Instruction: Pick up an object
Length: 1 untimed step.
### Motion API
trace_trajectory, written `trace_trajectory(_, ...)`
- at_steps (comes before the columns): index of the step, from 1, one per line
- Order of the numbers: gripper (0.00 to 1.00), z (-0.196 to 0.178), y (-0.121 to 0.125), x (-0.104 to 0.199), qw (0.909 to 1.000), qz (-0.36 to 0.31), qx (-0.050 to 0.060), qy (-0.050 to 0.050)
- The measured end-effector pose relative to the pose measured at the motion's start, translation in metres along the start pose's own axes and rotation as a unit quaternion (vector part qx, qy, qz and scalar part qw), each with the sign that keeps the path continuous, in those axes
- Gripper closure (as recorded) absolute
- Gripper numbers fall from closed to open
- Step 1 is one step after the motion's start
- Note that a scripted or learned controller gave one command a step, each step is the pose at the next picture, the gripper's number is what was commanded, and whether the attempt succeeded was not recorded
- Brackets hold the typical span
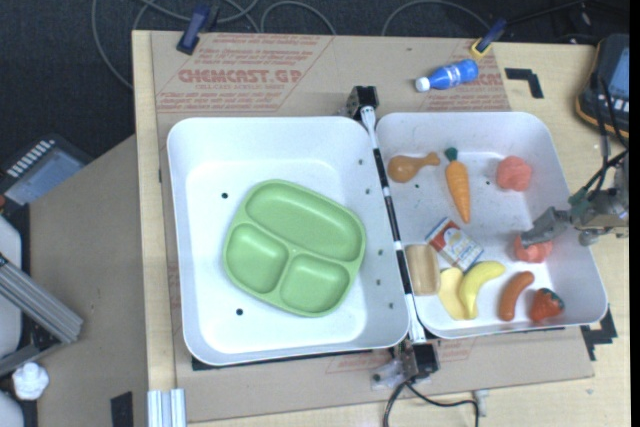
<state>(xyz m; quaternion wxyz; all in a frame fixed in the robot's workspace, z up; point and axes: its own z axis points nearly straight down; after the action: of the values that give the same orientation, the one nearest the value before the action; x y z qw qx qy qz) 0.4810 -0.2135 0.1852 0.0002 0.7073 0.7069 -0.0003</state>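
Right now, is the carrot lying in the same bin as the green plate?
No, the carrot lies in the right bin, while the green plate sits in the left bin.

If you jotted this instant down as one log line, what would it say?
gripper: low in right bin, over a red toy | banana, carrot lying nearby | green tray: in left bin | nothing seen lifted

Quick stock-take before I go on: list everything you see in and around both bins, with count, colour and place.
Divided plate: 1, green, left bin.
Drumstick: 1, brown, right bin top left.
Carrot: 1, orange, beside drumstick.
Pink lump: 1, top right.
Packet: 1, red-white, centre.
Bread: 1, tan, left wall.
Banana: 1, yellow, bottom.
Sausage: 1, red-brown, bottom.
Strawberry: 1, red, bottom right.
Bottle: 1, blue-white, on bench.
Claw: 1, grey, over a red item at right.
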Motion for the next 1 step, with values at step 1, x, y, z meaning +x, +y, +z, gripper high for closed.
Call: trace_trajectory(1,0.00,0.0973,0.0139,0.0254,1.0000,-0.001,-0.002,0.000)
